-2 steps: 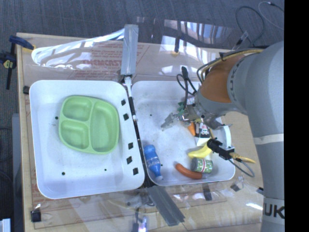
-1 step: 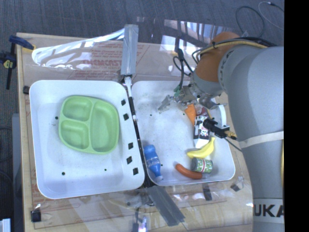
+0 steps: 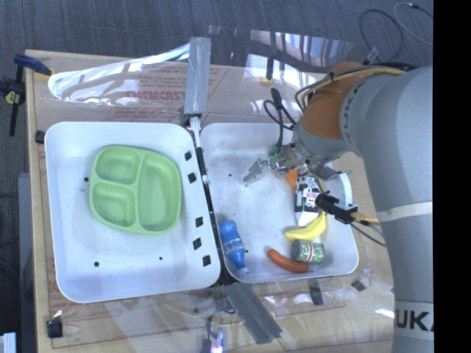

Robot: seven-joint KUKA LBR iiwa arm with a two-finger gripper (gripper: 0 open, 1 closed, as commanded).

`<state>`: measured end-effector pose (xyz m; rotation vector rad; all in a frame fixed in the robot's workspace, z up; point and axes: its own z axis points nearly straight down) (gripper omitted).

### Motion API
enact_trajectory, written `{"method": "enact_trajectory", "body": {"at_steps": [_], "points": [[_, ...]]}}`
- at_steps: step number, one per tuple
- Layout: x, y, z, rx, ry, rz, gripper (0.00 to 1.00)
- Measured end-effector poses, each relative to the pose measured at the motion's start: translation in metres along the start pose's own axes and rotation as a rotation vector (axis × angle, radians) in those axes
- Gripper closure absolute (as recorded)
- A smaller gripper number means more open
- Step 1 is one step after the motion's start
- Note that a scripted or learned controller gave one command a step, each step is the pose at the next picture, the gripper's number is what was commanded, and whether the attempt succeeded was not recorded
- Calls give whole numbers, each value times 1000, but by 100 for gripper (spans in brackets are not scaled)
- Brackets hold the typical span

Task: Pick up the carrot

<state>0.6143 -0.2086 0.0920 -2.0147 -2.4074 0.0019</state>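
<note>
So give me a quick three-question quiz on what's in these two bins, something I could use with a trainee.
1. Which thing lies closest to the divider between the two bins? A: the banana. B: the blue bottle. C: the can.
2. True or false: the banana lies on the green divided plate.
3. How many compartments does the green divided plate have?

Key: 1 B. 2 False; the banana lies in the right bin, while the plate is in the left bin. 3 Three.
</note>
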Motion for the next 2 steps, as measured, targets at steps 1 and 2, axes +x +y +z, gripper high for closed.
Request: {"method": "enact_trajectory", "body": {"at_steps": [1,2], "points": [[1,1,-11,1,0,-6,100],[24,-59,-111,-1,-1,-91,100]]}}
